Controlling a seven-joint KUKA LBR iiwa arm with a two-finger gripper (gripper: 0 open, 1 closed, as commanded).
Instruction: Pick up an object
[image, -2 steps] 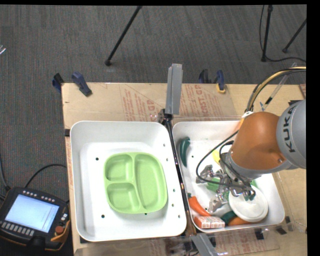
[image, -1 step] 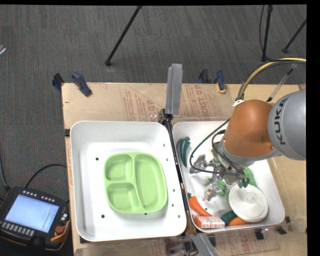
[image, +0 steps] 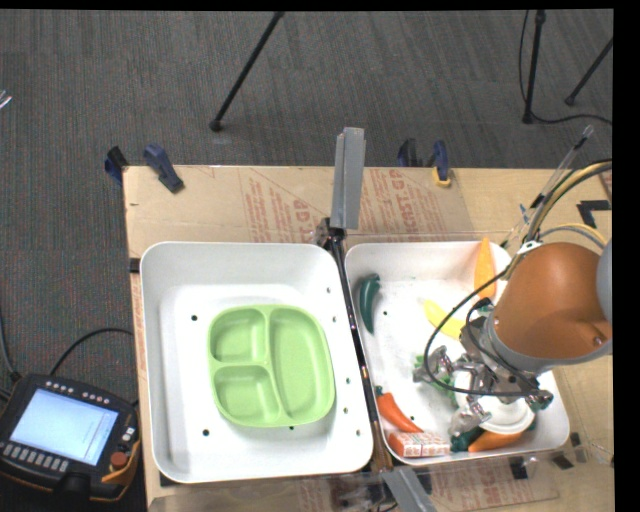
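The arm is reaching in from the right and its gripper (image: 480, 385) is hanging low over the near right part of the right bin (image: 405, 262), down among the clutter there. Whether the pincer is wide, narrow or closed on something I cannot tell, because the wrist and cables are covering that spot. Nothing is visibly being lifted, so the pick is looking not yet done: the grasp and the lift are both still ahead, as far as this view is showing. The likeliest target is lying right under the wrist, where a white cup (image: 497, 412) and an orange piece (image: 495, 438) are sitting close together by the bin's near right corner. A carrot (image: 392, 409) is lying nearby to the left, its long axis running diagonally, from up-left to down-right. A red box (image: 417, 444) is lying just beside it along the near wall. Farther back, a green pepper (image: 367, 300) is pointing roughly front to back, and a banana (image: 443, 318) is angling diagonally. The left bin (image: 170, 300) is holding a green tray (image: 270, 363).
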